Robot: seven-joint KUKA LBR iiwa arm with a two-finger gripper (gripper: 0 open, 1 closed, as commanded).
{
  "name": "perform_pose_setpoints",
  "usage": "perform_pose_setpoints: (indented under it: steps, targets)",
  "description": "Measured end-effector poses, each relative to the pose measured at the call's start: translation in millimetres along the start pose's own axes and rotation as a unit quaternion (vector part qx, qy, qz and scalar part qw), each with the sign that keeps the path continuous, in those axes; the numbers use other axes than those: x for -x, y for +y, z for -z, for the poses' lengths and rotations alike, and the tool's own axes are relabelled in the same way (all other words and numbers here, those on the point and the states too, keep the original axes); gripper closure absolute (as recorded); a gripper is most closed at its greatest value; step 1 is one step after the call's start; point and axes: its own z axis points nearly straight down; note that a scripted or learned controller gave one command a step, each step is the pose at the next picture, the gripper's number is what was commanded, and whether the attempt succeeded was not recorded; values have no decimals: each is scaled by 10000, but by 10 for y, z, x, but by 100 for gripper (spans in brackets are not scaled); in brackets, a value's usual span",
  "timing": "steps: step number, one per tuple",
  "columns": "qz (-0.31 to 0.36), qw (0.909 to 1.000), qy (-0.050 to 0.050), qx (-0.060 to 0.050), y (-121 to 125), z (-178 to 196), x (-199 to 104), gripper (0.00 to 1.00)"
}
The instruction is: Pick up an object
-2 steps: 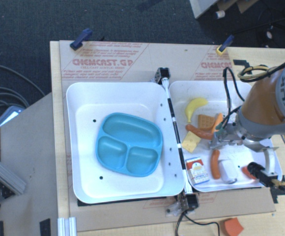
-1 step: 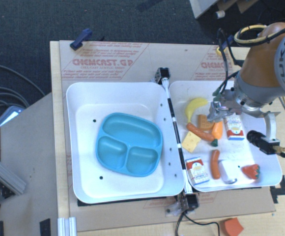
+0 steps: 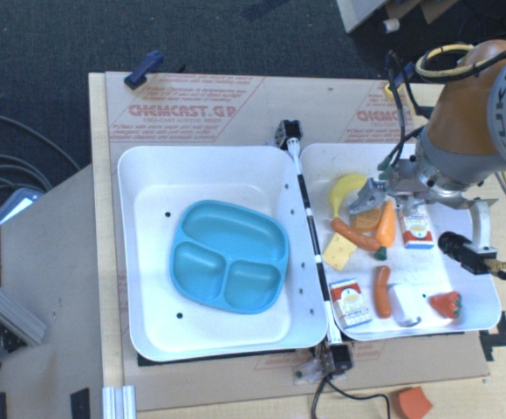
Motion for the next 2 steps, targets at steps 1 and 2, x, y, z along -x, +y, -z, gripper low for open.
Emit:
perform_pose_setpoints:
  steps: [1, 2]
  targets:
    - [-6, 10000, -6, 3, 791, -895, 584, 0]
    - [-6, 10000, 2, -7, 436, -1001, 822, 0]
